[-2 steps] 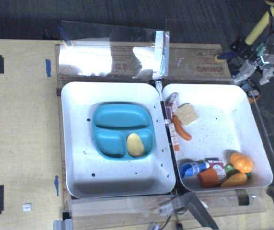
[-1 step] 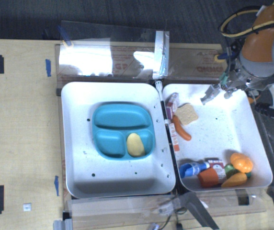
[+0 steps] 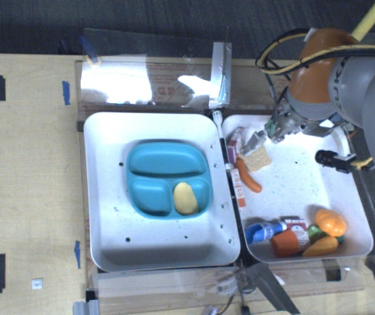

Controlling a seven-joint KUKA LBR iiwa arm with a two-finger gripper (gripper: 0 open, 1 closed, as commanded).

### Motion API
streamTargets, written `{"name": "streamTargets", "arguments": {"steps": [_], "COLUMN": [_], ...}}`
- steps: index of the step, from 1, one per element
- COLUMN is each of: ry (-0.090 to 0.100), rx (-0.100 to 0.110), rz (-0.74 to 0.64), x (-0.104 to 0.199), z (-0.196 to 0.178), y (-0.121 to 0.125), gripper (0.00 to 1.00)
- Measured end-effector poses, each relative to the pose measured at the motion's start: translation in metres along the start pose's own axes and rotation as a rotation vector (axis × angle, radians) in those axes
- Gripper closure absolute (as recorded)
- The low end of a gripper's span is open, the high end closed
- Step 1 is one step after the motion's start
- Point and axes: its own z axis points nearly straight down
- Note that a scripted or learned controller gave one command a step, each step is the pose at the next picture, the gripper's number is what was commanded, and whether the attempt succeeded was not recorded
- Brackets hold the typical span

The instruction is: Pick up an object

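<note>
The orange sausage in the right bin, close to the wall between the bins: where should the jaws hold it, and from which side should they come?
Grip the sausage at its middle, across its narrow width, coming from above. It lies flat and slanted on the right bin's floor, so its long sides are the ones to close on. The beige cracker touches its upper end and a flat packet lies beside it towards the wall, so the middle probably offers the most room.

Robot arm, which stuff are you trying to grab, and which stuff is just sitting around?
Part of the job:
- gripper, low in the right bin
- tan block just under it
- orange sausage-shaped toy beside that

Just lying about:
- yellow egg-shaped toy in the blue tray
- the pile at the right bin's near edge: blue can, orange pepper-like toy
</note>
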Motion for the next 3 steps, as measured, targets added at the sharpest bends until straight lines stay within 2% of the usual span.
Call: {"name": "streamTargets", "arguments": {"steps": [1, 2, 3], "ry": [-0.005, 0.001, 0.003], "rx": [-0.014, -0.007, 0.002], "rz": [-0.002, -0.003, -0.043], "x": [0.0, 0.002, 0.001], "z": [-0.014, -0.012, 0.0], "y": [0.004, 0.003, 0.001], "gripper": [1.0, 0.0, 0.0]}}
